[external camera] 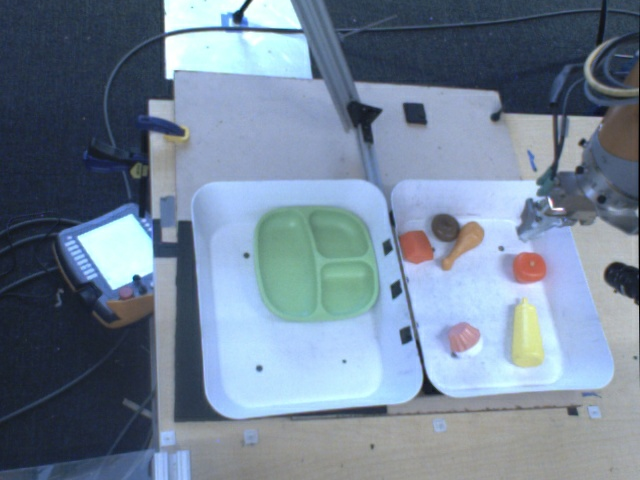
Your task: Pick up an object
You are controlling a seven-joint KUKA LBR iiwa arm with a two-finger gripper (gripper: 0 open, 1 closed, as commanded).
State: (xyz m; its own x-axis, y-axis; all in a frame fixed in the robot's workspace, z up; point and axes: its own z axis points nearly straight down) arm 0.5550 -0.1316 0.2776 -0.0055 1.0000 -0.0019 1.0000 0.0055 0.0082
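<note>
The right bin (580, 368) holds several toy foods. An orange-red block (416, 247) lies near its left wall, with a brown round piece (445, 227) and a tan drumstick (462, 244) beside it. A red tomato (529, 267) sits toward the right, a yellow bottle (527, 333) below it, and a pink cupcake (463, 339) at the lower middle. My gripper (536, 218) hovers over the bin's upper right, just above the tomato, with nothing seen in it.
The left bin (230, 368) carries a green divided plate (317, 263). A slanted metal pole (330, 48) crosses the back board. A handheld pendant (108, 263) and cables lie off the bench's left side.
</note>
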